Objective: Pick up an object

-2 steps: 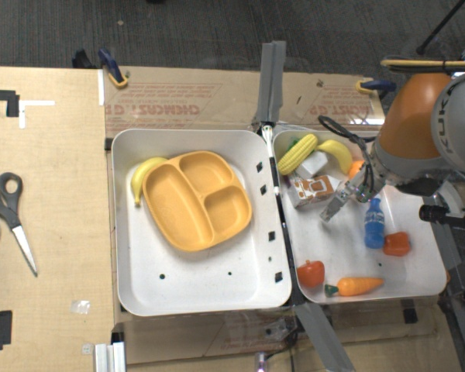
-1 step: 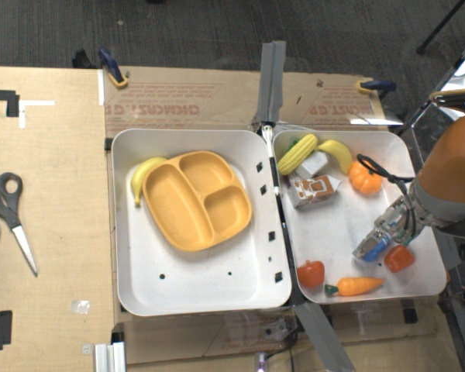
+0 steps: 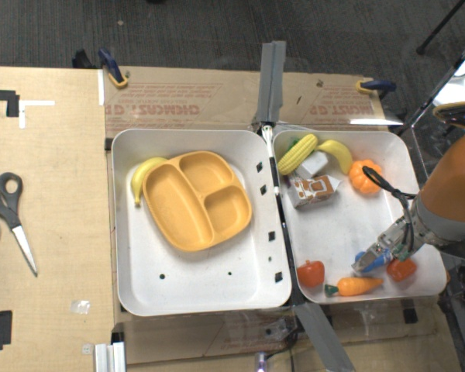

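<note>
Camera view: wooden bench (image 3: 46,208) over dark carpet (image 3: 217,14); gripper (image 3: 372,260) in right bin (image 3: 333,239), open or closed I cannot tell.

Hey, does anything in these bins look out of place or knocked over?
One thing: the small carton in the right bin lies on its side. In the left bin, a banana sits wedged behind the yellow plate.

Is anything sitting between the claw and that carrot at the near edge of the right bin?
Nothing visible does. The claw sits low in the right bin, just above the carrot; a red tomato lies beside it, off that line.
</note>
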